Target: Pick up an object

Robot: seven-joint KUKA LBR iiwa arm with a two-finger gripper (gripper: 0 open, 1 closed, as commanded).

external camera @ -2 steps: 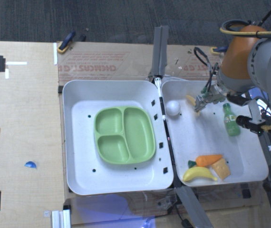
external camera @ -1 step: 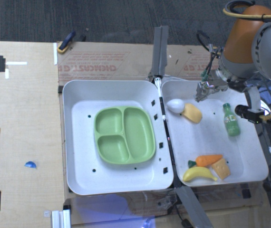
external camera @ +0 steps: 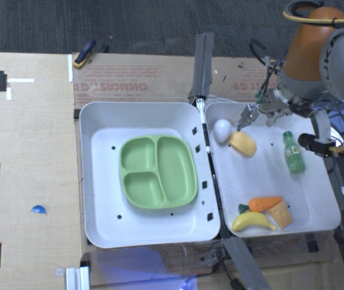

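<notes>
Candidate objects all lie in the right bin (external camera: 317, 222); none is lifted. Nearest the hand (external camera: 251, 115): a yellow wedge-shaped block (external camera: 242, 144), matte, rounded corners, lying just beside a small white egg-like ball (external camera: 221, 130), smooth and glossy, at the bin's far left corner. Further right, a green bottle (external camera: 293, 153), translucent plastic, lies on the bin floor. Along the near edge: toy carrot (external camera: 264, 203), orange and tapered; banana (external camera: 253, 222), curved, yellow; a tan cube-like piece (external camera: 281, 215), the three touching or nearly so.

Hand: low over the bin's far edge, above and right of the yellow block. Metal fingers and cabling blur together; cannot tell how far open it is, and nothing is visibly between the fingers.

Progress, by judgement: grasp not yet made; closing on an object and lifting remain.

Left bin (external camera: 99, 222): white, shallow, rounded corners, holding a pale green three-compartment tray (external camera: 158, 172). Surface (external camera: 27, 162): light wood laminate.
</notes>
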